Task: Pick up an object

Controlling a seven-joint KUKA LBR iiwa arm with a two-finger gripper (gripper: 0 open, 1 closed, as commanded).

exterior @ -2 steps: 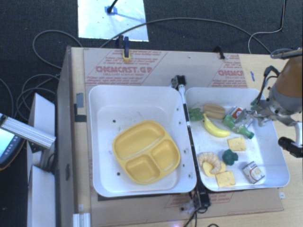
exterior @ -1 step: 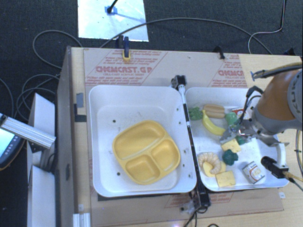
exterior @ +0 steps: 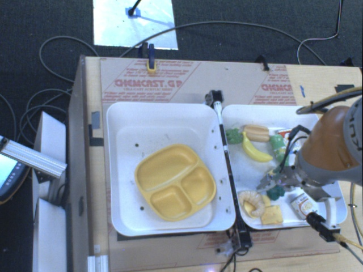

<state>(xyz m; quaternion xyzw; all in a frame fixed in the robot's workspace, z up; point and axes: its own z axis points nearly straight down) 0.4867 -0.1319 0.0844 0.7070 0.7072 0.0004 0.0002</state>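
**Entry: one moment, pick-up in the right bin**

- Surface (exterior: 170, 78): carries two white bins side by side.
- Left bin (exterior: 130, 123): holds one yellow divided tray (exterior: 176, 181) and nothing I need.
- Right bin (exterior: 249, 171): holds the candidates.
  - Far end: a leafy green piece (exterior: 233, 135), a tan bun (exterior: 256, 132), a banana (exterior: 255, 151) and a second green piece (exterior: 277, 145).
  - Near end: a pale curled piece (exterior: 252, 203), touching or almost touching a yellow wedge (exterior: 272, 215).
  - Near right corner: a small white bottle (exterior: 303, 204).
- Task's thing, as I judge it: a small dark-green piece (exterior: 276, 194), lying just below the pincer and above the wedge.
- Pincer (exterior: 272, 183): low over the right bin, between the banana and the near cluster. I cannot tell from this slant whether it is spread or closed. I see nothing held.
- Step in hand, as I judge it: the descent and close on the dark-green piece.
- Handling notes:
  - I would centre over the piece before closing, because it is small and could be nudged aside.
  - I would come straight down.
  - I would keep off the wedge and the bottle, which sit close.
  - I would close fully, then lift slowly and check that the piece rises with the pincer.
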